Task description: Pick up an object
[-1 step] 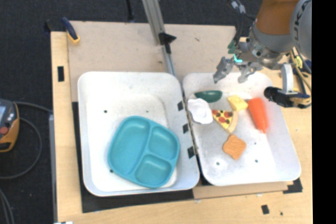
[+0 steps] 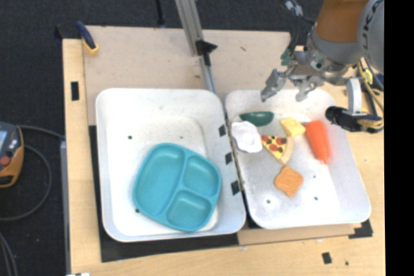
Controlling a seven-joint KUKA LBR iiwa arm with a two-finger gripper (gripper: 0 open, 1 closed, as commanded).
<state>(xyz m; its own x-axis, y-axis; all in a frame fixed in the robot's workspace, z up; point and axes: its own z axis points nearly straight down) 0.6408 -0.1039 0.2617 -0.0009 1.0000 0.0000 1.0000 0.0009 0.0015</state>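
Note:
The right bin (image 2: 336, 203) holds several toy foods: a dark green piece (image 2: 257, 117), a white item (image 2: 246, 136), a pizza slice (image 2: 277, 147), a yellow block (image 2: 292, 127), an orange carrot (image 2: 317, 139) and a tan piece (image 2: 288, 181). My gripper (image 2: 286, 88) hovers open over the bin's back edge, above and behind the green piece and the yellow block. Nothing sits between its fingers.
The left bin (image 2: 116, 113) carries a teal divided tray (image 2: 177, 187). A slanted metal post (image 2: 189, 16) rises behind the bins' shared edge. The bench's tan surface (image 2: 142, 55) lies beyond the bins.

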